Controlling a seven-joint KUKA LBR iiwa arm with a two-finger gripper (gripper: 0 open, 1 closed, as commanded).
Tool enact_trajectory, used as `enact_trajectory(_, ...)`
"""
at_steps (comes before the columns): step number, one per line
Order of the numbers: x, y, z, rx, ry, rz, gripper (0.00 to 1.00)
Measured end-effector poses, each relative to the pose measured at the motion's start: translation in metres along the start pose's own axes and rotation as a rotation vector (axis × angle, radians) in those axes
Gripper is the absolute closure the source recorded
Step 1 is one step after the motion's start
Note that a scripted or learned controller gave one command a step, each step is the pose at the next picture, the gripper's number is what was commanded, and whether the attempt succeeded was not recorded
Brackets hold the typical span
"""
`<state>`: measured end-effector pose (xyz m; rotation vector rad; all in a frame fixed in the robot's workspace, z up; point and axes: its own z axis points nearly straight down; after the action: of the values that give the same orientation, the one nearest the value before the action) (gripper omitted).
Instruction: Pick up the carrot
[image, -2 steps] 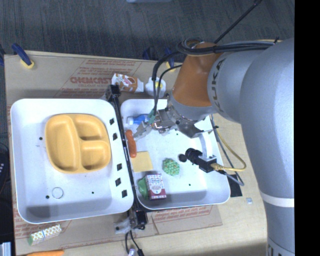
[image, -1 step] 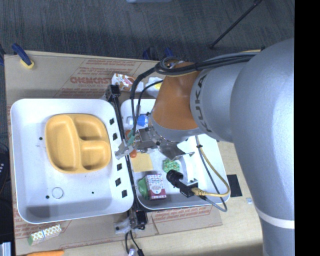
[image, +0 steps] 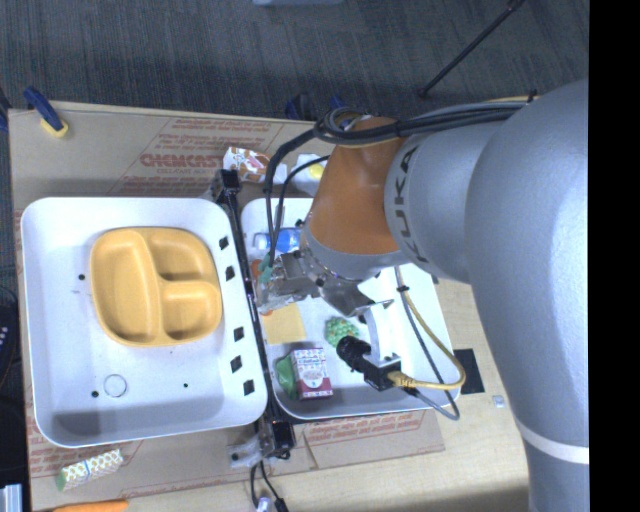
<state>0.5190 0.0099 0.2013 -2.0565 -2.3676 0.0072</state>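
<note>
Arm (image: 500, 200): bulky, rounded, smooth grey casing. Orange band (image: 360, 200) above wrist, dark "KUKA" lettering along its edge. Black cables (image: 420, 118) looped over band. Yellow cable (image: 435, 345) curving to black connector (image: 365, 362). Metallic wrist hardware (image: 290, 278) below band.

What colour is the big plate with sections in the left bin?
Yellow. The plate shows plainly in the camera view.

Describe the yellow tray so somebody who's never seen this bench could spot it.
Find the left white bin. The yellow tray lies in its middle, a rounded dish split into compartments. Nothing else in that bin is yellow or nearly as large.
</note>
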Motion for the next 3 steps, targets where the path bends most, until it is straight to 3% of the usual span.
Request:
enact_trajectory(1, 0.055, -0.036, 0.011, -0.001, -0.001, -0.010, 1.00)
enact_trajectory(2, 0.011, -0.018, -0.073, -0.005, -0.001, 0.028, 1.00)
enact_trajectory(3, 0.011, -0.019, -0.073, -0.004, -0.001, 0.027, 0.00)
